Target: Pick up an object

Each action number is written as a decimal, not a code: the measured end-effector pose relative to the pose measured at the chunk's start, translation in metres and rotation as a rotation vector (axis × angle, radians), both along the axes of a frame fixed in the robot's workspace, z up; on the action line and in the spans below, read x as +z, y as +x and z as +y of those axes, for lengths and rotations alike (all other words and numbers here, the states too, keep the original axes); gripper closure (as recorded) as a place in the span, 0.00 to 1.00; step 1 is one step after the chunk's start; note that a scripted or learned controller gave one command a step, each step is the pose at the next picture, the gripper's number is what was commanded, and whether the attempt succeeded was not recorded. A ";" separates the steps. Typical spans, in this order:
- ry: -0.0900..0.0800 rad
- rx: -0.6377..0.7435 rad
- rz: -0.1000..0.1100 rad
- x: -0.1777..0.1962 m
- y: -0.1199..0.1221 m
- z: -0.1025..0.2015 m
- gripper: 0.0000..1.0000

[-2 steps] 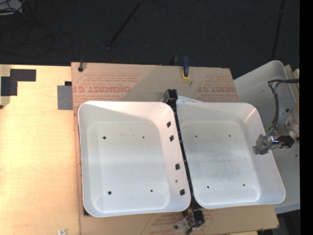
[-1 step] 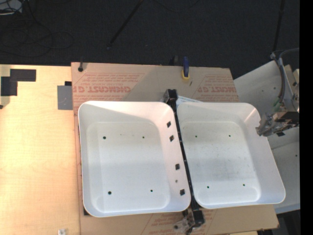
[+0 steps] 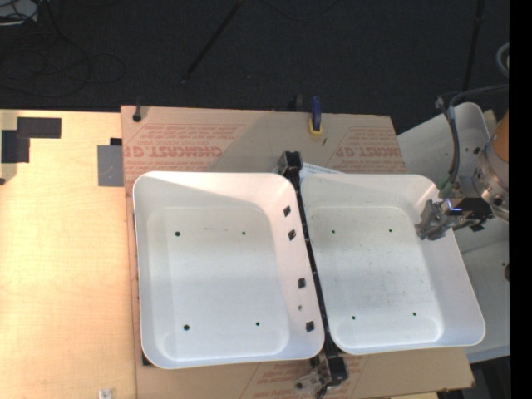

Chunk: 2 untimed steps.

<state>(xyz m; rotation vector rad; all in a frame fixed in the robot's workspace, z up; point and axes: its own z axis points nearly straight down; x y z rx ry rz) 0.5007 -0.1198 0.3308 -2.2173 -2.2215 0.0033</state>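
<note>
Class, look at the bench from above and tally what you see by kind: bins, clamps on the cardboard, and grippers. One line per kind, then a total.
Shallow white plastic bins: 2, left bin and right bin
Blue and yellow clamp at the cardboard's far edge: 1
Grey two-finger gripper at the right bin's right rim: 1
Total: 4

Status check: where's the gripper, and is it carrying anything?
Gripper over right bin's right rim, nothing seen between its fingers. Left bin alongside. Cardboard under both.
</note>
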 end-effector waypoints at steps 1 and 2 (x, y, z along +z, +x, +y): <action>0.002 -0.007 0.008 -0.113 -0.028 -0.044 1.00; 0.001 -0.005 0.002 -0.097 -0.026 -0.043 1.00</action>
